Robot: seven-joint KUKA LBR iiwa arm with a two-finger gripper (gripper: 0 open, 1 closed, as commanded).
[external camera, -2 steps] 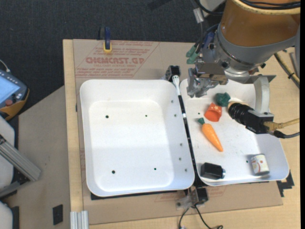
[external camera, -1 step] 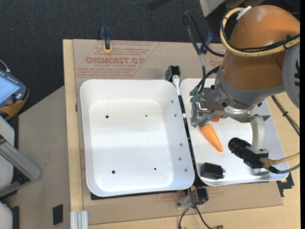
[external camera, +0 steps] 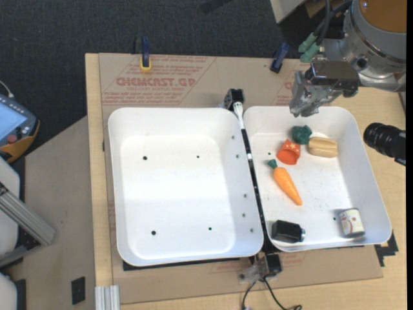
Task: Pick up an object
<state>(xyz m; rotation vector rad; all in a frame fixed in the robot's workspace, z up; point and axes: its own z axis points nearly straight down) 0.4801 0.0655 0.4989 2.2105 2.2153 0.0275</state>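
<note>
Green toy (external camera: 300, 134) just below the hand (external camera: 303, 108), whose grip state I cannot tell, may slip against its crowding neighbours.

You're looking at a robotics lab bench; 2 shallow white bins (external camera: 174, 192) sit clamped on a printed cardboard sheet (external camera: 161, 76); a grey and orange industrial arm (external camera: 377, 24) reaches in; loose cables (external camera: 258, 292) trail below.

Under my reach lies a brown board (external camera: 161, 76) printed with red lettering, a blue-and-yellow clamp (external camera: 144, 53) at its upper left edge; a blue-screened device (external camera: 13, 124) sits at the frame's far left.
</note>
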